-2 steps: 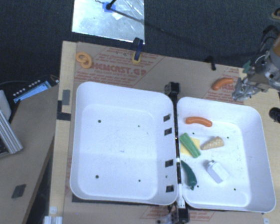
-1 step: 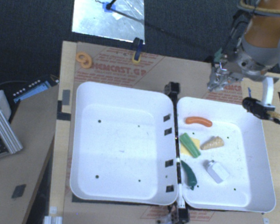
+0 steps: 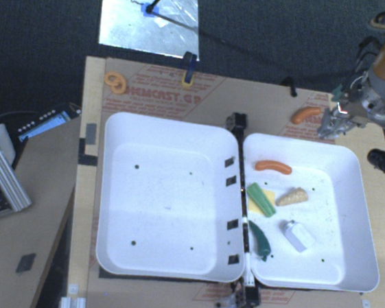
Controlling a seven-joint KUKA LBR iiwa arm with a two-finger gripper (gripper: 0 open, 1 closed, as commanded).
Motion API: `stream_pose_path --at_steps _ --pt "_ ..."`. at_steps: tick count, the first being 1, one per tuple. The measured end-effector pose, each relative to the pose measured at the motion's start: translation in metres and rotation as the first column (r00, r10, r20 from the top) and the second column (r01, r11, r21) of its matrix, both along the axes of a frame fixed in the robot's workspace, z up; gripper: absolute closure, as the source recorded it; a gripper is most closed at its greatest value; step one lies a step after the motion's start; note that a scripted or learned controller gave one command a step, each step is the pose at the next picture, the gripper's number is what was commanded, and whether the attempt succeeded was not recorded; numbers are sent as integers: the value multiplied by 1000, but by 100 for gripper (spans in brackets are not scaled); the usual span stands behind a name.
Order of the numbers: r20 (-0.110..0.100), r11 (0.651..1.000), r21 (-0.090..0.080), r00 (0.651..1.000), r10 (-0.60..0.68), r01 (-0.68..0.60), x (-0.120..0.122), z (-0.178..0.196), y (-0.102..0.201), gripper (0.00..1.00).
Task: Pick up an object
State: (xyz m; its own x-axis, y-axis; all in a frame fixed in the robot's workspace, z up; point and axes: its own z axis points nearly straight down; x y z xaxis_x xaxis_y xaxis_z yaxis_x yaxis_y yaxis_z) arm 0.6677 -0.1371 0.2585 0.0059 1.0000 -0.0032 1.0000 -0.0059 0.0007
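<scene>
The right bin holds an orange sausage near its back left. A green and yellow block lies by the divider, with a tan corn-like piece beside it. Nearer the front are a small white bottle and a dark green pepper-like piece. My gripper hangs over the bench just behind the right bin's back rim, above and right of these items. It has nothing visibly in it.
The left bin stands beside the right one. An orange hot dog lies on the cardboard just left of my gripper. A pretzel and a yellow clamp sit at the back. A shiny sheet lies beyond.
</scene>
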Motion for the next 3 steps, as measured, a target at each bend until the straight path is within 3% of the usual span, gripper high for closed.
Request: stream_pose_path --at_steps 1,2,3 --pt "-3 1000 7 1000 15 -15 1 -55 71 100" --pt "3 1000 6 1000 17 -17 2 -31 152 100" --pt "1 1000 5 1000 15 -15 1 -37 195 100"
